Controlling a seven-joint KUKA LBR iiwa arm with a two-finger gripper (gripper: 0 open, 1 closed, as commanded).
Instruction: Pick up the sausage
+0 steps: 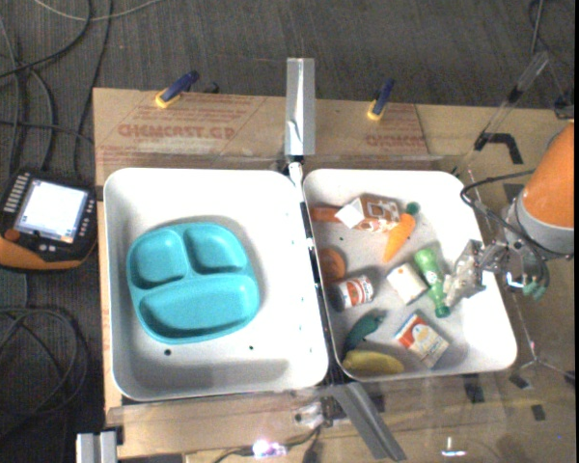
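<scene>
We see the left bin (125, 355) holding a teal three-compartment plate (195, 280). The right bin (492, 350) holds assorted toy groceries. The arm's orange band (560, 186) sits at the right edge, and the gripper (463, 278) hangs over the right bin's right side, beside a green bottle (430, 270); we cannot tell how its jaws stand. The sausage (325, 214), reddish-brown, lies at the right bin's upper left, touching a brown packet (374, 212). An orange carrot (399, 236) lies near the packet, a yellow banana (373, 362) at the front wall.
</scene>
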